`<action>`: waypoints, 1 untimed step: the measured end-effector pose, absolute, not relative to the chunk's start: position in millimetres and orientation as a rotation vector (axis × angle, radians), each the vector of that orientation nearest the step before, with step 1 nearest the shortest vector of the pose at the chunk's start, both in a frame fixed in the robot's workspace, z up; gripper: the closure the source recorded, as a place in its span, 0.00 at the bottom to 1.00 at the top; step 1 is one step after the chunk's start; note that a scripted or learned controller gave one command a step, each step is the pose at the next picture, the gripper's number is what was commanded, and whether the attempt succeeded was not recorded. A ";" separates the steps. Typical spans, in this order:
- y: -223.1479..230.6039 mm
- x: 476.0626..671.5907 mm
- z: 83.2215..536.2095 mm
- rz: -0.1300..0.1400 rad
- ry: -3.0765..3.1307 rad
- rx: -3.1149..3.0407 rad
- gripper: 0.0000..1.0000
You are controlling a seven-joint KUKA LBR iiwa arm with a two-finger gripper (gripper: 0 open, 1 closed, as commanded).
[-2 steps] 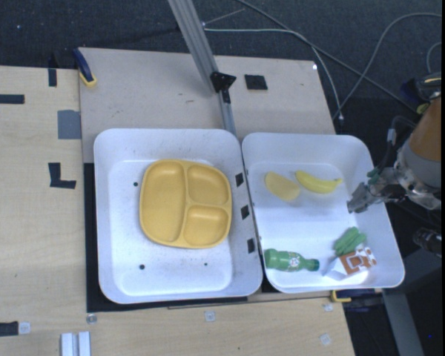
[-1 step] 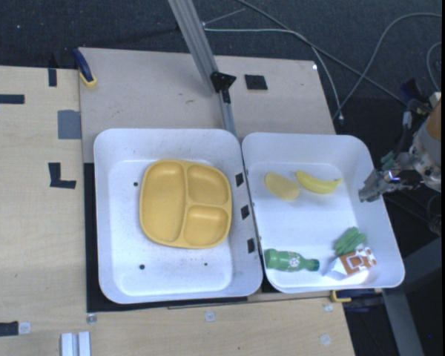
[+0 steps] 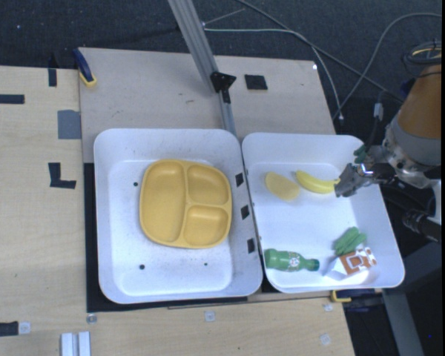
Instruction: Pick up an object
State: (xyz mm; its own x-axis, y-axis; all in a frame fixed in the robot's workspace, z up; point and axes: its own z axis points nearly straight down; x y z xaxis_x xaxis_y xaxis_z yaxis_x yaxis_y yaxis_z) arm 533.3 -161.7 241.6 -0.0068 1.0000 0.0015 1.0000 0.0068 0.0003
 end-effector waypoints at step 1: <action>-113.7 537.2 246.9 -0.001 -2.228 -2.214 1.00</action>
